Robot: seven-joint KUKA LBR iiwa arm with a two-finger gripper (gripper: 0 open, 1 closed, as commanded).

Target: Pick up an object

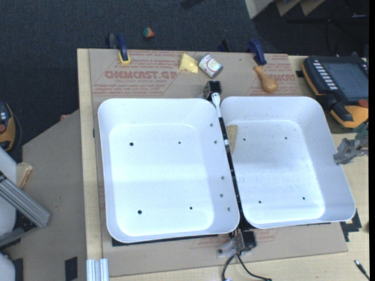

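Note:
A small tan object (231,137) lies in the right bin (304,212), against its left wall near the divider. The left bin (117,215) shows a bare white floor. A grey metal piece (350,149) pokes in from the right edge, just outside the right bin's right rim. It looks like the tip of my gripper, but it is too small and cut off to be sure. It is well apart from the tan object.
On the board behind the bins lie a yellow piece (188,63), a small white box (210,66) and a wooden-handled item (265,79). Blue clamps (122,47) hold the board's back edge. A black-and-orange control pendant (341,82) sits at the right.

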